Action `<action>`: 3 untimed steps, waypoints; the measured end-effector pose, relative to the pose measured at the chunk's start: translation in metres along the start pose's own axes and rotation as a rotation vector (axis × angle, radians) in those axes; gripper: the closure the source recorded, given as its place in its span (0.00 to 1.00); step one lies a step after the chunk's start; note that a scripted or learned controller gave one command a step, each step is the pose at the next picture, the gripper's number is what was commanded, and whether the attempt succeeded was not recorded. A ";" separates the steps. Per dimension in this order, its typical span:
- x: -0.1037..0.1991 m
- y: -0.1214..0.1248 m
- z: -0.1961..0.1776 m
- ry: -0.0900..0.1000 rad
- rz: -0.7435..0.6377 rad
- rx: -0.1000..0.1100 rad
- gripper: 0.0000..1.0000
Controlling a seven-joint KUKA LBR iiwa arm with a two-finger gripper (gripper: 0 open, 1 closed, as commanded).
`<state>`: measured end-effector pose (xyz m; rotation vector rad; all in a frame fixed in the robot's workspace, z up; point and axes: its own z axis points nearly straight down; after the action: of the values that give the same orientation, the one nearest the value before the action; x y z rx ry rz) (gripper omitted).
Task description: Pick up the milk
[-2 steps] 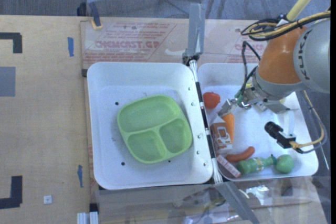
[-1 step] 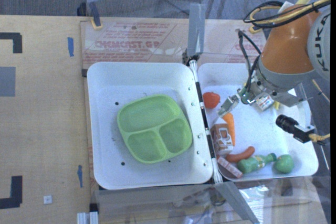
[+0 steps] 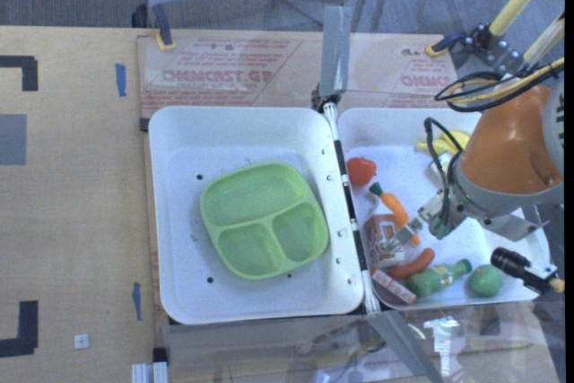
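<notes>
Milk carton point(image 3: 380, 239): lying flat at about 7 o'clock in the right bin point(image 3: 395, 134), close against the wall shared with the left bin point(image 3: 170, 193). Probably awkward to grip for that reason, with little room on the wall side. Crowded too: carrot point(image 3: 391, 204) just at 12 o'clock of it, red sausage point(image 3: 413, 264) at 4 o'clock and seemingly touching, green bottle point(image 3: 437, 277) just beyond that. Further out, tomato point(image 3: 361, 170) at 12 o'clock, lime point(image 3: 485, 281) at 4 o'clock, banana point(image 3: 446, 140) at 1 o'clock.

Tool point(image 3: 411, 231) slanting down from 3 o'clock, tip at or on the carton's right edge, likely approaching from the open side to avoid the wall. Cannot tell how wide open, nor whether anything is gripped; contact itself unclear.

Green 3-section plate point(image 3: 263, 220) alone in the left bin, well apart. Both bins side by side on the worktop point(image 3: 72, 220).
</notes>
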<state>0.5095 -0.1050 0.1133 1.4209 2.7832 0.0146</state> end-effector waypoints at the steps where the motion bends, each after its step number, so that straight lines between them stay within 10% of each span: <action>1: -0.004 0.013 0.007 -0.005 0.401 -0.013 0.00; 2: -0.019 0.035 -0.003 0.001 0.707 0.011 0.00; 3: -0.042 0.068 0.009 -0.004 1.022 -0.017 0.00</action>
<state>0.5893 -0.0996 0.1055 2.5971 1.7306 0.0449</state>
